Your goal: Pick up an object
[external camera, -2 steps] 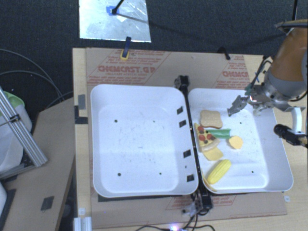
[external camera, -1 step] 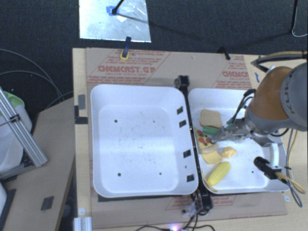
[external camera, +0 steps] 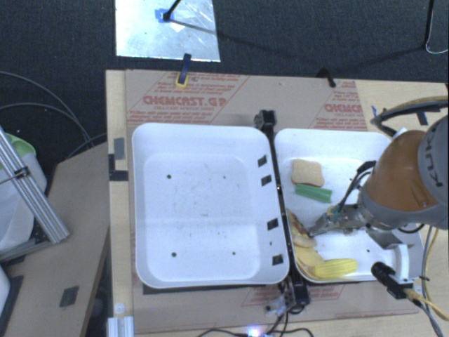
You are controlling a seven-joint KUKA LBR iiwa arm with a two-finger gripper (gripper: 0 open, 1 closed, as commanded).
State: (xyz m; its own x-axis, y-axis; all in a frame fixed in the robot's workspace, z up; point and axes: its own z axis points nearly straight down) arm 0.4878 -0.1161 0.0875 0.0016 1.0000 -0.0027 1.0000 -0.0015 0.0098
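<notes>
Down low in the right bin (external camera: 337,140), gripper (external camera: 319,227) beside a banana peel (external camera: 303,239); jaw state unreadable. Nearby: tan sponge (external camera: 307,172), green stick (external camera: 313,193), yellow corn cob (external camera: 334,267).

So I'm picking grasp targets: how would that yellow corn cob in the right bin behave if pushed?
The corn cob looks rounded and elongated, so it would probably roll sideways. It lies near the right bin front wall, which may stop it. Its bumpy surface probably aids grip.
</notes>
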